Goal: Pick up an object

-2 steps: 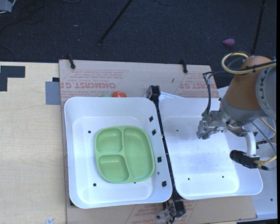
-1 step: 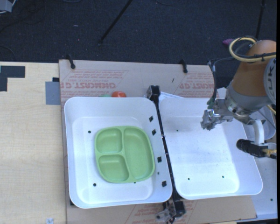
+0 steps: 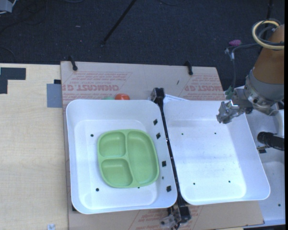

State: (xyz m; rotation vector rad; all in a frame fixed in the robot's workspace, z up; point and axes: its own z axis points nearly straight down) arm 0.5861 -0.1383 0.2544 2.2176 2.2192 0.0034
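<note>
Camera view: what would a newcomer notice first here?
The green divided plate draws the eye first, lying flat in the left white bin. Next comes the grey and orange arm at the right, its gripper above the right bin's far right corner.

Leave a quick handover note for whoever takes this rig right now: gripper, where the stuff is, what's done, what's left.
Gripper: over the top right corner of the right bin; I cannot tell its finger state, and nothing shows in it.
Things: a green divided plate lies flat in the left bin. A small orange object sits on the cardboard behind the left bin.
Done: no pick yet.
Left: move over to the left bin, grasp the plate and lift it.
</note>
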